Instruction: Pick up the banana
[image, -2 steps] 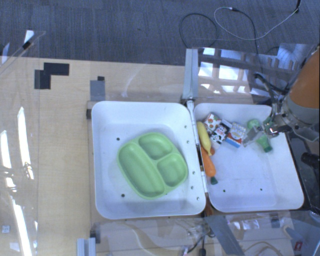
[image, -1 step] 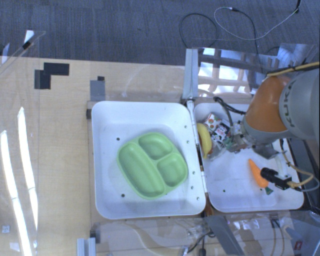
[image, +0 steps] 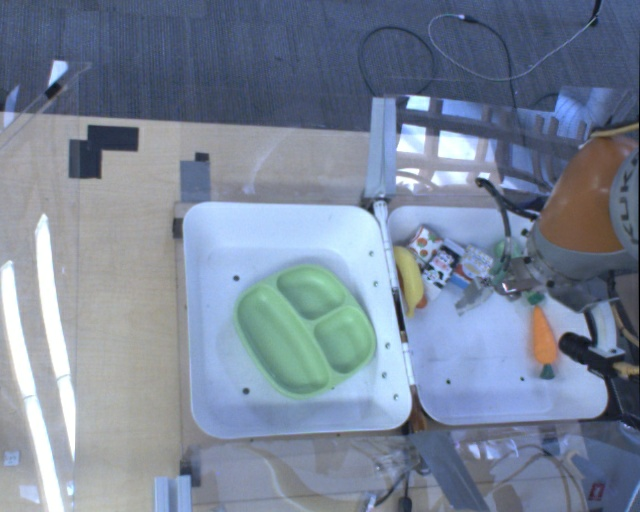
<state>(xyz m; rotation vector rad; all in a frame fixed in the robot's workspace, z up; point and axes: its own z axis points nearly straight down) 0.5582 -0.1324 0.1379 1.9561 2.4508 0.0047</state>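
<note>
**Banana lying against the right bin's left wall, arm sitting over the right side**

While the arm is reaching in from the right, two shallow white bins are sitting side by side on a pale wooden bench. Both bins are looking smooth and glossy, with rounded corners. The left bin is holding a lime-green divided plate, a rounded moulded shape with one long compartment and two smaller ones, lying at a slant.

The right bin is carrying a loose scatter of small things. An orange carrot with a green tip is lying near the right wall, pointing roughly up and down. A small printed carton, white with red and dark markings, is resting near the upper left.

The arm's broad orange band and grey wrist are hanging over the bin's upper right corner. The gripper is angling down and to the left, its metal end sitting low near the bin floor, just right of the carton and apart from the fruit. Whether it is spread or closed is not something the view is making clear.

The banana is lying lengthwise along the right bin's left wall, just beside the carton. It is yellow, smooth and gently curved, with a reddish patch at its lower right side.
</note>
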